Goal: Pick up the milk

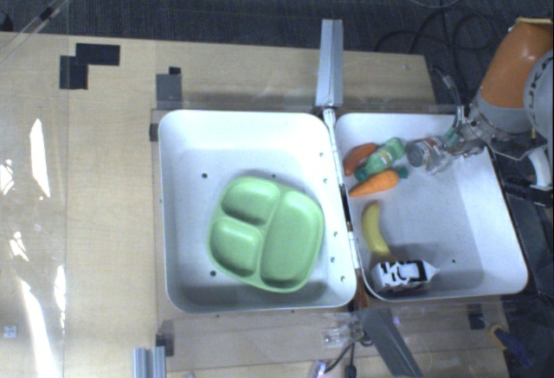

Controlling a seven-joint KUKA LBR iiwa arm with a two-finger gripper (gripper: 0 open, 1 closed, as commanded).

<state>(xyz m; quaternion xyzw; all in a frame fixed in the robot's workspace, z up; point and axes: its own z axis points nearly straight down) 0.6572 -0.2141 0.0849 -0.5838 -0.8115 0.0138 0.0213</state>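
Camera view: the milk [404, 274] lies on its side in the right bin's [485, 221] near corner, just below the banana [375, 229], long axis running across the bin, top seemingly pointing right. The gripper [433, 153] hangs far up the bin near the bottle [381, 158], its grip unreadable; it should travel down over the carton and close across the short sides.

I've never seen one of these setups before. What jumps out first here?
A big green divided plate fills the middle of the left bin. The right bin holds a carrot, a banana and a black-and-white milk carton at its near edge, while the gripper reaches in from the right.
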